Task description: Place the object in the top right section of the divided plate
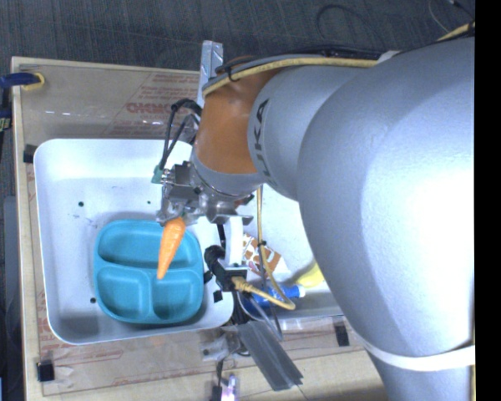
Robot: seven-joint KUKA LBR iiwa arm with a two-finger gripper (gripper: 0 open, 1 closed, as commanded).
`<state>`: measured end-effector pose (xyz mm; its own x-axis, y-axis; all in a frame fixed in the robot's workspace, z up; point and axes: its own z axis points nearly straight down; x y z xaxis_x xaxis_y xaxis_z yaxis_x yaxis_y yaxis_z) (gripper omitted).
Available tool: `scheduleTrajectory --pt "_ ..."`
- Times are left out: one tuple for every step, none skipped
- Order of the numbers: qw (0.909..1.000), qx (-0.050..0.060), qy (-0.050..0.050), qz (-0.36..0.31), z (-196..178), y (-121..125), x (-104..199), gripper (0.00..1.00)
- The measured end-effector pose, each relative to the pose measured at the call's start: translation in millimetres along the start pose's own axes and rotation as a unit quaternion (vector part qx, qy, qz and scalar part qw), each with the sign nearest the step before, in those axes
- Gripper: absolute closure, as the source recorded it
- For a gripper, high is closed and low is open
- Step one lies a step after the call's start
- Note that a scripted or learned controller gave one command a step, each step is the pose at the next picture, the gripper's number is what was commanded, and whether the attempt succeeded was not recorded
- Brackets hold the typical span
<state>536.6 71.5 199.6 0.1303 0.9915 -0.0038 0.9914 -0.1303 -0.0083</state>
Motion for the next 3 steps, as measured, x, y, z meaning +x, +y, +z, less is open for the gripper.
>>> scheduleTrajectory --pt "1.0000 -0.001 0.000 -0.001 -7.1 -8.7 60.4 1.00" --pt "0.9969 -0.001 0.000 0.079 -28.9 -41.0 -18.6 1.00" --pt "0.9998 -0.003 0.000 -0.017 -81.3 -23.8 53.8 1.00"
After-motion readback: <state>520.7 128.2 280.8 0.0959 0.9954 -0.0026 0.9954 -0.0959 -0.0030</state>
